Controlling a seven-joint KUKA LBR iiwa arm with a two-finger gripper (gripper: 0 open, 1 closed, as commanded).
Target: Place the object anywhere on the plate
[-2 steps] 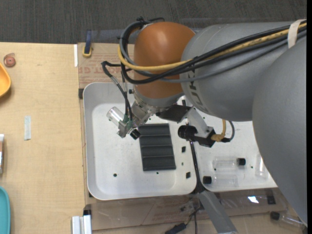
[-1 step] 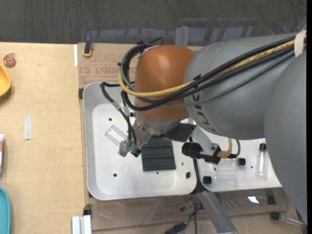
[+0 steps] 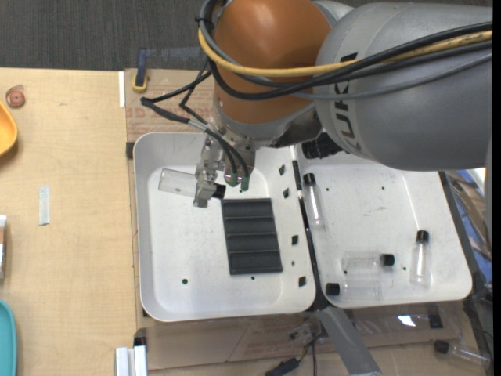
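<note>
1. Left bin (image 3: 149, 288): shallow, white, smooth plastic with rounded corners. It holds 2 things, items 2 and 3.
2. Plate (image 3: 252, 237): black, flat and rectangular, ribbed into 4 crosswise bands. It lies near the middle of the left bin with its long axis running from the far side to the near side.
3. Clear tube (image 3: 174, 181): short, see-through cylinder lying flat on the bin floor in the far left part of the left bin, apart from the plate. Its long axis runs roughly left to right, and its right end meets the claw.
4. Claw (image 3: 207, 188): grey metal, pointing down at the tube's right end, just off the plate's far left corner. I cannot tell how wide it stands or whether it has hold of the tube.
5. Arm (image 3: 407, 77): smooth grey shell with a glossy orange band (image 3: 266, 37) and black and yellow cables looped around it.
6. Right bin (image 3: 376, 202): white and scuffed. It holds 3 clear tubes with black caps: 1 along the left wall (image 3: 312, 202), 1 at the right (image 3: 422, 258) and 1 near the front (image 3: 362, 265).
</note>
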